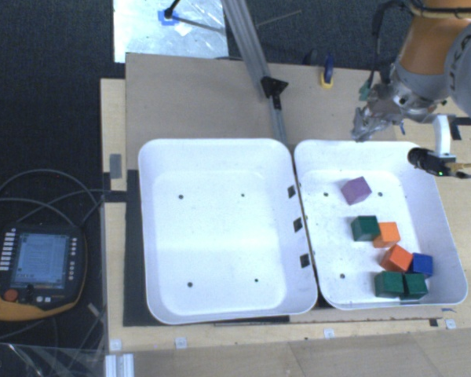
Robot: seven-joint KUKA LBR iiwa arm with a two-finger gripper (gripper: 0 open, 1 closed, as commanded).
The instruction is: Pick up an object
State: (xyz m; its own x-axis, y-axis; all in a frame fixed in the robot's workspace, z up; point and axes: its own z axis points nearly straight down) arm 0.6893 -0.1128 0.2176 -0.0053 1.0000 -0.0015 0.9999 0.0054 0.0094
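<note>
1. Objects: seven blocks lie in the right bin [447,234], all below the fingers in the camera view and apart from them.
2. The purple block [356,189] lies nearest the fingers, just below them and tilted, standing alone.
3. Further from the fingers, a dark green block [365,228] touches a small orange block [388,232] on its right.
4. Furthest from the fingers, at the bin's near right corner, sit a larger orange block [398,257], a blue block [421,265] and two green blocks [390,283] [414,286], packed close together.
5. Gripper [366,126]: it hangs over the bare bench [204,100] just beyond the far rim of the right bin. No block is between the fingers. Whether they are spread or pressed together cannot be told; the fingers are small and dark against the rim.
6. Arm: the orange band [428,49] sits up and to the right of the fingers.
7. The left bin [220,155] lies to the left of and below the fingers, touching the right bin along its side.
8. A metal pole [247,30] slants across the bench, left of the fingers.
9. A handheld control pendant [38,269] with cables rests far left of the fingers, off the bench.
</note>
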